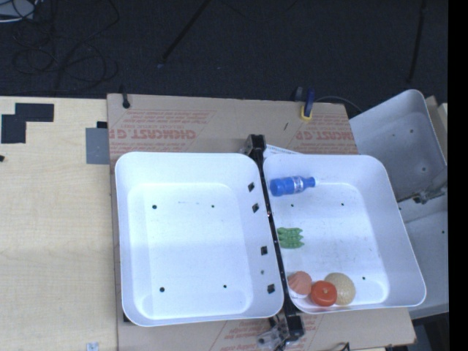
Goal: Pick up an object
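Crosswise, blue bottle (291, 186), cap rightward.

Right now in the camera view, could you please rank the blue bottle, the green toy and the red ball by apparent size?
1. Blue bottle, clearly largest.
2. Green toy and red ball: these look about alike, so I would not rank one above the other.

On the side where the arm reaches in, 2 pale grey metal pieces show. The upper flat grey panel (406, 141) is tilted, with a rounded top corner and a few small dark holes in its face. The lower grey plate (433, 258) meets it at a small bracket. Whether either piece is part of the arm itself cannot be told.
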You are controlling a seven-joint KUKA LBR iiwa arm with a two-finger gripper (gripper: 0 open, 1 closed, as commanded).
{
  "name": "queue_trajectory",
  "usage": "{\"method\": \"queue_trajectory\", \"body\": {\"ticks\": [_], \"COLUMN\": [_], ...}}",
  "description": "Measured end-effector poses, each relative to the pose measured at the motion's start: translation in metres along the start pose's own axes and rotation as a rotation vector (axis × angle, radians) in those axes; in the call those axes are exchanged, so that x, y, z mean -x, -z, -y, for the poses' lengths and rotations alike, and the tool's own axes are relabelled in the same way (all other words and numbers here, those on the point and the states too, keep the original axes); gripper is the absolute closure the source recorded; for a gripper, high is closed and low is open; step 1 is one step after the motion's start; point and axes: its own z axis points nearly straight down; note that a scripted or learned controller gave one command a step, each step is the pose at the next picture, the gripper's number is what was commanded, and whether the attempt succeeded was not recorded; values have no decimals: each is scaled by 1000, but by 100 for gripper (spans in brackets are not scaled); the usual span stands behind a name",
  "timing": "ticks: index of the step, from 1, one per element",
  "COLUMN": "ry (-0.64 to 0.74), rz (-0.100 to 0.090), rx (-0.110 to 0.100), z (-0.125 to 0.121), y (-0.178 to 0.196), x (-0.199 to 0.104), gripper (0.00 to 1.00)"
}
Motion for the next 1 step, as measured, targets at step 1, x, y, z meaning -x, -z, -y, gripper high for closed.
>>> {"method": "queue_trajectory", "body": {"ticks": [1], "ry": [0], "rz": [-1], "rx": [-4], "z": [-3], "y": [-63], "x": [0], "gripper": [0]}}
